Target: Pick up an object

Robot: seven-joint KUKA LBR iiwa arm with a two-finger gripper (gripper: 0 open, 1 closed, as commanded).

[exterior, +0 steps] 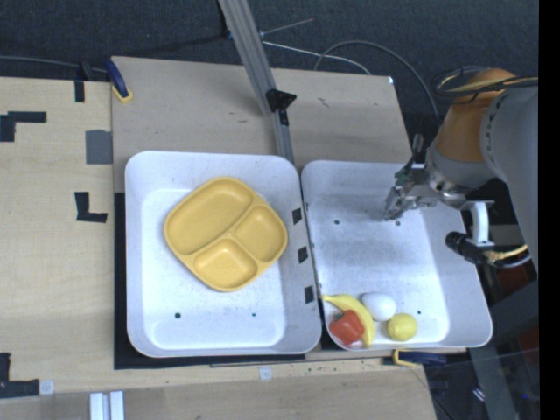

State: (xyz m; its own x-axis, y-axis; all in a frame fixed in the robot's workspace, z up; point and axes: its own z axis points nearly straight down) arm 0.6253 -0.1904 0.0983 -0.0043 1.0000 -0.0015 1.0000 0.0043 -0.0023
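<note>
My gripper [395,208] hangs over the upper middle of the right bin [385,252], its tips pointing down and left above bare bin floor. Nothing shows between its fingers. At the bin's near edge lie a yellow banana [353,308], a red fruit [347,326], a white egg-shaped object [379,305] and a small yellow lemon [402,326]. They sit close together, well below the gripper in the picture.
A yellow divided plate [226,233] lies in the left bin [149,261]. A grey metal pole [254,51] slants down from the top to the seam between the bins. The arm's grey and orange body [490,129] stands at the right.
</note>
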